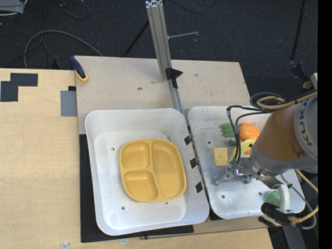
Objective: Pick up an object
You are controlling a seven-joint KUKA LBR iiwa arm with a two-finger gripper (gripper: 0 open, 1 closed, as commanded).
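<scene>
Two metal fingers [224,178] reach leftward from the gripper [228,176], low over the floor of the right bin [228,204]. They seem a little spread with nothing between them, though at this size and angle I cannot tell for sure whether they are parted or pressed together. Their tips lie on or just above bare white floor.

Just beyond the fingers, toward the far side of the bin, lies a pale yellow block [221,156], close to them but apart. Further back and to the right sits an orange round object [248,132], with a green leafy piece [227,129] just beside it on its left. Cables cross in front of the orange one. Near the bin's right front corner a green-and-white object [275,196] lies close under the arm [282,139].

The arm's orange band covers much of the bin's right side; on the grey housing at the frame's right edge the letters "KU" can be read.

In the left bin [104,134] a yellow divided plate [153,170] with three compartments lies flat, well apart from the gripper. Between the bins a grey metal post [161,40] rises from the bench [119,82].
</scene>
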